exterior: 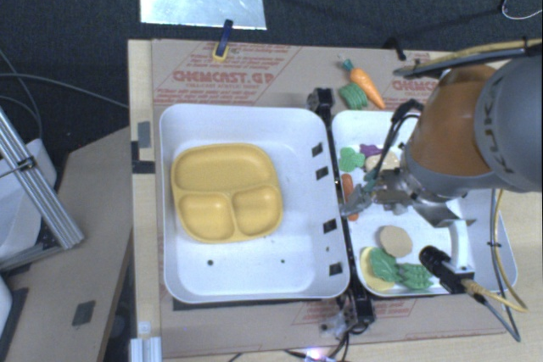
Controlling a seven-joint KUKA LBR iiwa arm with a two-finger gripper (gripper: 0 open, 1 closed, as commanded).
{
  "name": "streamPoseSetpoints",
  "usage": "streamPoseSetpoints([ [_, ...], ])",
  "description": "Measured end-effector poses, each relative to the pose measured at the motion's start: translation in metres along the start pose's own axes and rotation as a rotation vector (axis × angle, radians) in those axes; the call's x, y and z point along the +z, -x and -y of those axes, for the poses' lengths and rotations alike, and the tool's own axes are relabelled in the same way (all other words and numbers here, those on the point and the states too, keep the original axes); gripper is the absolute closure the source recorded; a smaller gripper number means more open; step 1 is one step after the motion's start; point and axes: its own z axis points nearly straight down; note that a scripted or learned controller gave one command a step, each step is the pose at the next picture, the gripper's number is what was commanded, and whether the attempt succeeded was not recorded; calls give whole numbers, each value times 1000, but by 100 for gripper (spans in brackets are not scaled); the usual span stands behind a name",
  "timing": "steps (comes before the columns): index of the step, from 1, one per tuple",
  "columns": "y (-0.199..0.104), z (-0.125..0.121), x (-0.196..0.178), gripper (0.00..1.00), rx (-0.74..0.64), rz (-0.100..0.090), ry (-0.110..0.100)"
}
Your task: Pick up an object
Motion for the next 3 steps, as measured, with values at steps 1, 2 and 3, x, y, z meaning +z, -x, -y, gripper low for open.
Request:
streamPoseSetpoints([
  [1,0,-52,6,0,9,5,-5],
  [2,1,-50,-4,100,5,5,-7],
  [3,-64,-6,-100,100,3,0,-1],
])
